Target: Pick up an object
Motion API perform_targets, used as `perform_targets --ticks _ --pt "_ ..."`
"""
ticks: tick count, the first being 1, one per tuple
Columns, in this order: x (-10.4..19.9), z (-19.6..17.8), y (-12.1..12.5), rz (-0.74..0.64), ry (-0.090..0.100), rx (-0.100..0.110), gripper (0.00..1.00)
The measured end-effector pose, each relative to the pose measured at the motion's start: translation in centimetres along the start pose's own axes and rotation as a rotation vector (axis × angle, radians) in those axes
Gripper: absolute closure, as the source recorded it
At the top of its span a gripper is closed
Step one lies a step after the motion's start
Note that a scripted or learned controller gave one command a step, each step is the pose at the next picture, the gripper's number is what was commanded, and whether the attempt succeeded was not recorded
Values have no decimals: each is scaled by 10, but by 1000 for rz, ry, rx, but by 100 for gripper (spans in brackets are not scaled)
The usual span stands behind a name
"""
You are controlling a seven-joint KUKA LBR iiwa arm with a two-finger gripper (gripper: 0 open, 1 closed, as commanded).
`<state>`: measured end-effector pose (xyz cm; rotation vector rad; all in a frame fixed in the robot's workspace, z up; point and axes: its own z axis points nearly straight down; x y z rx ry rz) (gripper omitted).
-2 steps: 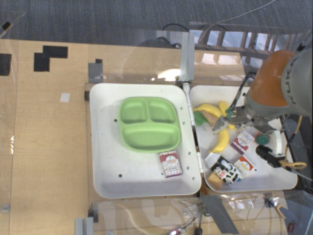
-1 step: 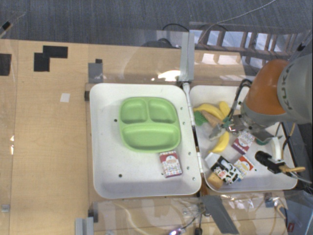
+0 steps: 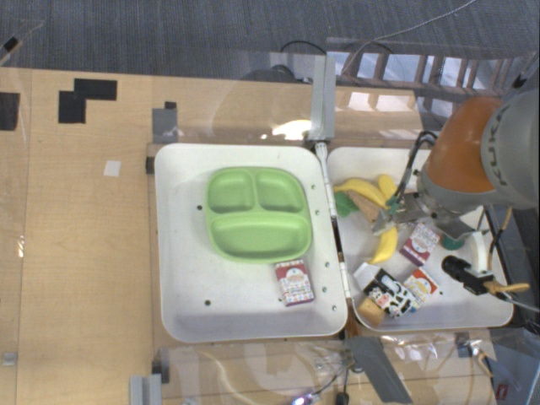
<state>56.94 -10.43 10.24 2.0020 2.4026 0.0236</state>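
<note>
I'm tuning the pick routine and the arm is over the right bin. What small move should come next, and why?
Probably a short straight descent. The gripper hangs over the right bin just above the bananas, with nothing visibly held. The small red carton lies close beside it, so lowering without drifting sideways seems the safest way to reach a banana.

A robotics lab: a wooden bench point(image 3: 76, 251) with black marker patches, two white bins point(image 3: 181, 310), cables and metal framing.

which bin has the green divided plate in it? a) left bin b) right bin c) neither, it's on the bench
a: the green divided plate lies inside the left bin, with a small red card box just beside its lower right corner.
</note>
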Motion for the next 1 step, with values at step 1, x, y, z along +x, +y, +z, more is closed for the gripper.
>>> perform_targets --ticks 1 --pt "67 -83 55 -27 1 13 100"
